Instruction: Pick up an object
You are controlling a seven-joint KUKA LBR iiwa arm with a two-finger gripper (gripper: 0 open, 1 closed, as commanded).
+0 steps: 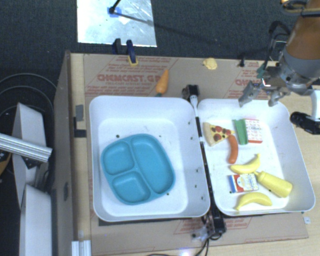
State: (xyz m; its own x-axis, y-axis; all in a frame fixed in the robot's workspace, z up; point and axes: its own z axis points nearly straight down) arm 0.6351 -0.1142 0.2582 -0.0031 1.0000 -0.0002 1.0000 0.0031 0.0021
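Overhead, the gripper hovered at the right bin's far rim, its fingers spread and holding nothing. Below lay a pizza slice, a sausage, two bananas and a yellow bottle; the carton's print was too small to read

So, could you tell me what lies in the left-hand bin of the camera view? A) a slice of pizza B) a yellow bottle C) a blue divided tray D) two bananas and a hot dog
C: the blue divided tray lies alone in the left bin, while the bananas, hot dog, pizza slice and yellow bottle all sit in the right bin.
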